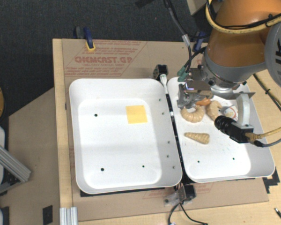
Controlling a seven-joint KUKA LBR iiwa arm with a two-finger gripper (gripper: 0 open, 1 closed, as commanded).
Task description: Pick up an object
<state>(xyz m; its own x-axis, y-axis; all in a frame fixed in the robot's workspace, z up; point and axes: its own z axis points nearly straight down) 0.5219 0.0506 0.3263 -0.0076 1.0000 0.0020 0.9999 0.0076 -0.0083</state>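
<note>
My gripper [191, 103] hangs low over the back left part of the right bin [234, 165], right above a tan ring-shaped pastry [192, 116]. Whether the pastry sits between the fingers cannot be made out. A beige cone-shaped piece [198, 137] lies in the bin just in front of the pastry. Another tan food-like piece [212, 109] and a small white object with red marks [228, 111] lie behind the gripper, partly hidden by the wrist. A yellow square slice [136, 114] lies flat in the left bin [84, 139].
The arm's orange and grey body [239, 27] covers the back of the right bin. A black cylinder with a cable [232, 128] juts from the wrist over the bin. Clamps and cables sit at the bench's back edge.
</note>
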